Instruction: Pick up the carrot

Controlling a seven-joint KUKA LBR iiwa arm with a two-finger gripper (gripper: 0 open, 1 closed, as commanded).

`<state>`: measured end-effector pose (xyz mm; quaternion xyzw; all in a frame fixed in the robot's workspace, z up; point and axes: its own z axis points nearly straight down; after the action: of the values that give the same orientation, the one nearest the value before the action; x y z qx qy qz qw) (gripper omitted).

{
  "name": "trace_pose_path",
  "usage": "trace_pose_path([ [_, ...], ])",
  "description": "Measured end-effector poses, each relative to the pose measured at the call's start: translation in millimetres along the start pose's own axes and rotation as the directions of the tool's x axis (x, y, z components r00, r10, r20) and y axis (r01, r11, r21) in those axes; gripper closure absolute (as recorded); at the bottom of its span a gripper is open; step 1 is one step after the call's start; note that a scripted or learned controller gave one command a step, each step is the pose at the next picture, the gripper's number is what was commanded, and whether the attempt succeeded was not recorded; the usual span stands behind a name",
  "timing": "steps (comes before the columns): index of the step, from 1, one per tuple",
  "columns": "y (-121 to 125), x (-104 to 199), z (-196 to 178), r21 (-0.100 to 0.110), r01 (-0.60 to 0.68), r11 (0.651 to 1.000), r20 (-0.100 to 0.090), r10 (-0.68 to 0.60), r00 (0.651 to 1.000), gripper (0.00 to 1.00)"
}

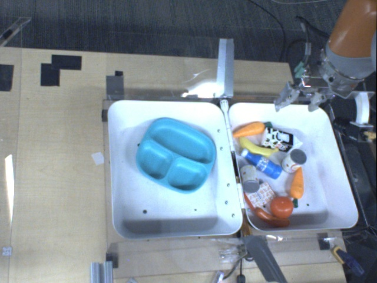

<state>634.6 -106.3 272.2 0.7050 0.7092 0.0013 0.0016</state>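
The tool (299, 96) hangs over the back rim of the right bin (339, 175), its two fingers spread apart and holding nothing, which suits an approach before descent. The carrot (297, 183) lies lengthwise near the bin's right side, just beside a small grey-capped cylinder (293, 158) and close to a red tomato-like toy (281, 206). A second orange piece (249, 129) rests toward the back left, against a yellow banana (253, 147). The clutter probably leaves narrow room for the fingers. The left bin (126, 175) carries a blue divided plate (175, 153), apart from the work.

Grey arm (347, 61), orange band (355, 22)
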Motion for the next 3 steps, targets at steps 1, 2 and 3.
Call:
trace_pose_path([
  [1,-46,-40,41,-0.002,0.161,0.987,0.001,-0.161,0.987,0.00],
  [2,-95,-50,170,0.001,-0.018,1.000,0.000,0.018,1.000,0.00],
  [3,-144,-71,182,-0.010,-0.010,1.000,0.004,0.010,1.000,0.00],
])
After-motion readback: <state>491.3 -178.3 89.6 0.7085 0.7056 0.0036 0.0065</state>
